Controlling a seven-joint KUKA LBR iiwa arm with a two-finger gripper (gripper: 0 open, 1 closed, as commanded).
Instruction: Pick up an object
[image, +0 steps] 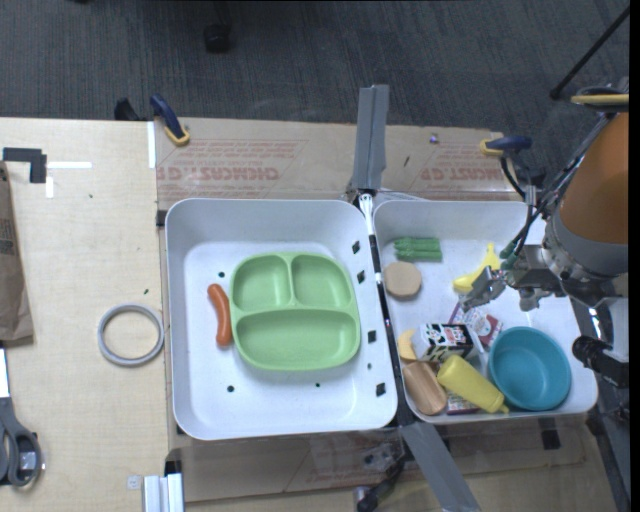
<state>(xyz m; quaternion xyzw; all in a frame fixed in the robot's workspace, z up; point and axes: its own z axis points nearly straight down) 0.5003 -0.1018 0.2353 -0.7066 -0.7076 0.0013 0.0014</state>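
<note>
White right bin (440, 215), grey arm (590, 215) reaching in from right — wrist low, above yellow toy (478, 275)

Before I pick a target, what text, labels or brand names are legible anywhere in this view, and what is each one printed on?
Red print on the cardboard sheet behind the bins: repeated twice, upside down to this view, and too blurred to quote with confidence.
Black-and-white carton in the right bin: has markings, too small to read.
Flat packet beside the blue bowl: red printing, unreadable.
Nothing else carries legible text.
</note>
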